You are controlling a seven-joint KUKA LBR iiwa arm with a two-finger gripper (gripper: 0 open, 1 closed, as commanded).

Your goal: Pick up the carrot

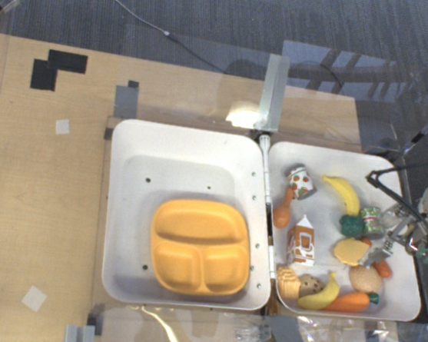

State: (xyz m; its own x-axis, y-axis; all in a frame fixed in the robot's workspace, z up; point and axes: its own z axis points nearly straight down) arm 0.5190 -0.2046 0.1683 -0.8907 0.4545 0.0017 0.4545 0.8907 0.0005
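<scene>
I have the gripper (380, 255) low over the right bin (414, 307), at the right of the frame, its tip down among the food beside a yellow round piece (349, 252) and just above a tan egg-like piece (365, 279); from this angle I cannot tell whether the fingers are apart or together. The carrot (347, 302) lies flat along the bin's lower edge, at lower right, touching a banana (321, 293) on its left and sitting just below the egg-like piece. My worry is the crowding: if I come down from here, I judge the fingers could land on the egg-like piece or catch the banana instead. The carrot sits close to the wall too, so one finger might strike the rim. The orange tray (201, 246) in the left bin (130, 195) is well apart
</scene>
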